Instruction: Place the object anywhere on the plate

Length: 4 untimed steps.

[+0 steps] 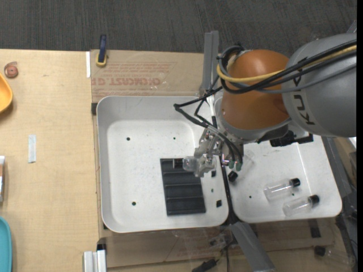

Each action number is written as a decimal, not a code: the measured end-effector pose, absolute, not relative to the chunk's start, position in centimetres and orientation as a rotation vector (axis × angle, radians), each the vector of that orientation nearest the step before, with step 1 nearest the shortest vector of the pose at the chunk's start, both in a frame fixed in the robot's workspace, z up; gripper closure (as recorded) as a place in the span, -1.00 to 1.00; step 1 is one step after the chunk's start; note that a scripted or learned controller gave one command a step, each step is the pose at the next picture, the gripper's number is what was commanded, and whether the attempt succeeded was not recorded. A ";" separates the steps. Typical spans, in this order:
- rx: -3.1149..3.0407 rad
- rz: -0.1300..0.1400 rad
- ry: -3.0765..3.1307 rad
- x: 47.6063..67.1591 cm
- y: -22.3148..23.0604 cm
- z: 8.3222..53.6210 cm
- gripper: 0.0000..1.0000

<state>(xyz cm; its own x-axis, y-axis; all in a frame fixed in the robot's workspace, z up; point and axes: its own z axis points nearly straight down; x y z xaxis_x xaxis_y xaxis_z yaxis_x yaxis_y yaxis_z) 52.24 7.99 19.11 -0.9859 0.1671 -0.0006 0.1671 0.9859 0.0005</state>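
Gripper [199, 164] hangs over upper right corner of black ribbed rectangular plate [182, 192] in left white bin [113, 169]. Clear small vial-like object [191, 164] seems pinched at fingertips; grip unconfirmed. Risk: release near plate edge, object rolls off ribs into bin.

two clear plastic vials with black caps [289, 197] lying in the right white bin [329, 174]; blue clamp [102, 50] on brown cardboard sheet [142, 72]; orange dish [4, 98] at left edge.

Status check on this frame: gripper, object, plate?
Gripper over the black plate's top right corner, a clear vial at its tip; grip unconfirmed. Two more clear vials lie in the right bin. Nothing blocking the plate.
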 end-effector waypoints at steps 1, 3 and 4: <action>-0.391 0.002 3.114 51.7 11.8 23.0 1.00; -0.213 0.001 3.133 53.9 18.8 19.0 1.00; -0.101 -0.001 3.143 54.2 22.8 9.0 1.00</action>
<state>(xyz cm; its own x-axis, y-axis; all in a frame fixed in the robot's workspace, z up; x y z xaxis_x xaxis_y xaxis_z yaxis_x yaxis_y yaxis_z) 54.20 22.80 9.05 -0.9979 -0.0644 0.0026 -0.0644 0.9979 -0.0006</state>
